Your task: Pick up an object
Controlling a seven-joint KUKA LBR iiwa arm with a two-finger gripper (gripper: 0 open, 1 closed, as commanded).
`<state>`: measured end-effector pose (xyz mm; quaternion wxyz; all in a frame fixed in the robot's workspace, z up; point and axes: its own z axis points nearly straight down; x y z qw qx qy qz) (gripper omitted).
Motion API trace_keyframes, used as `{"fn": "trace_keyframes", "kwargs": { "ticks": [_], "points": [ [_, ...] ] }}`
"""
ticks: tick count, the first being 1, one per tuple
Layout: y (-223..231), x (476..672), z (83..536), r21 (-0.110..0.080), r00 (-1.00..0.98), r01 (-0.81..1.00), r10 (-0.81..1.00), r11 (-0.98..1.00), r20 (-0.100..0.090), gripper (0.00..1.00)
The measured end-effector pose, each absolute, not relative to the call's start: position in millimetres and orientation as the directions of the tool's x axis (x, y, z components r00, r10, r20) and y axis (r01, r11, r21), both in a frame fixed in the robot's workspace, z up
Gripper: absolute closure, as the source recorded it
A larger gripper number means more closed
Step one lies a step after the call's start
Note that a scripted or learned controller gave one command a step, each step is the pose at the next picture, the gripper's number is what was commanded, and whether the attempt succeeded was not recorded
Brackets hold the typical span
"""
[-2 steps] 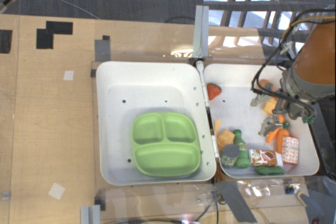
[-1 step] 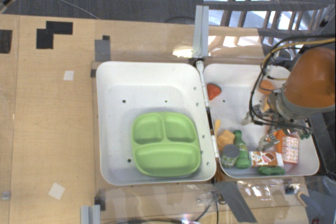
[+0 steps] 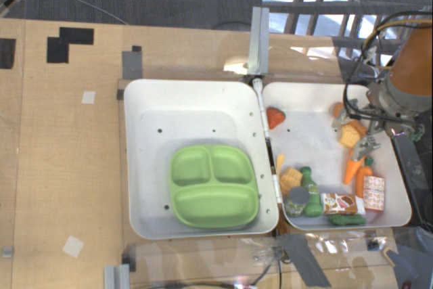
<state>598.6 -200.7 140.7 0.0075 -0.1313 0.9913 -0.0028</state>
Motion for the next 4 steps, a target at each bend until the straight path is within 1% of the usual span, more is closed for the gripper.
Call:
{"fn": "trace_keyframes", "kwargs": {
  "ticks": [1, 2, 3, 4],
  "points": [
    [-205, 572.8, 90, -0.006, -0.97, -0.241, -0.241, 0.97, -0.015, 0.0],
    [-204, 530.4, 90, -0.006, -0.994, -0.11, -0.11, 0.994, -0.016, 0.0],
    [-203, 535.7, 105, -0.011, -0.992, -0.118, -0.118, 0.993, -0.032, 1.0],
    [-142, 539.8, 249, -0.008, -0.937, -0.349, -0.349, 0.937, -0.016, 1.0]
  ]
}}
